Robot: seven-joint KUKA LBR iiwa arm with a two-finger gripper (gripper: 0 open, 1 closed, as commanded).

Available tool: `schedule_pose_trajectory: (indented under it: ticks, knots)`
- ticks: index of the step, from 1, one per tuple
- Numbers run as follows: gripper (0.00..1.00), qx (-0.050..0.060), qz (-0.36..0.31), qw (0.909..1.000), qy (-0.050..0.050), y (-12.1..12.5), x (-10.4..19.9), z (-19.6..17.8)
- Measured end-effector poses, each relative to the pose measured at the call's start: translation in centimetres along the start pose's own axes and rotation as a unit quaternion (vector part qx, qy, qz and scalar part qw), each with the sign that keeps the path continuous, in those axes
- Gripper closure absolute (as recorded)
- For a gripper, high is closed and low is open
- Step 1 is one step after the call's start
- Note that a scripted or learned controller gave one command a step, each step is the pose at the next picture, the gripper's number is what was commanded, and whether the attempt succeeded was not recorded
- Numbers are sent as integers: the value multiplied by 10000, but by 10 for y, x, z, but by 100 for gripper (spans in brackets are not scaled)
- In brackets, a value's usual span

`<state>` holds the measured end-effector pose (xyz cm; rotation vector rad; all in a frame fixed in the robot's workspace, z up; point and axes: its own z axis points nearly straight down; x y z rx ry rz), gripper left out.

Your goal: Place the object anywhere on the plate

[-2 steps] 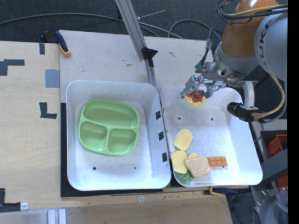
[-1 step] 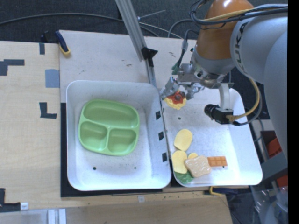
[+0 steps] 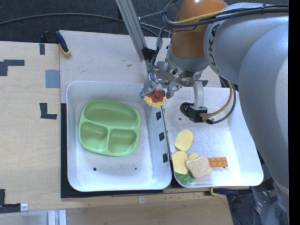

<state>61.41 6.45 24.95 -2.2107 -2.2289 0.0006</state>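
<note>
A green plate with three compartments lies in the left bin. My gripper hangs over the wall between the two bins, just right of the plate's far right corner. It is shut on a small yellow and red toy food piece, which is lifted above the bin rims.
The right bin holds several toy foods at its near left corner: two yellow slices, a tan bread piece, an orange wafer and something green under them. A metal post slants up behind the gripper.
</note>
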Motion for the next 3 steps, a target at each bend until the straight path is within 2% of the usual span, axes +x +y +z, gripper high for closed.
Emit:
schedule_pose_trajectory:
  ticks: [2, 3]
  knots:
    - [100, 0, 10, 10000, -7, 15, 84, 18]
    - [0, 0, 26, 10000, -14, 15, 81, 17]
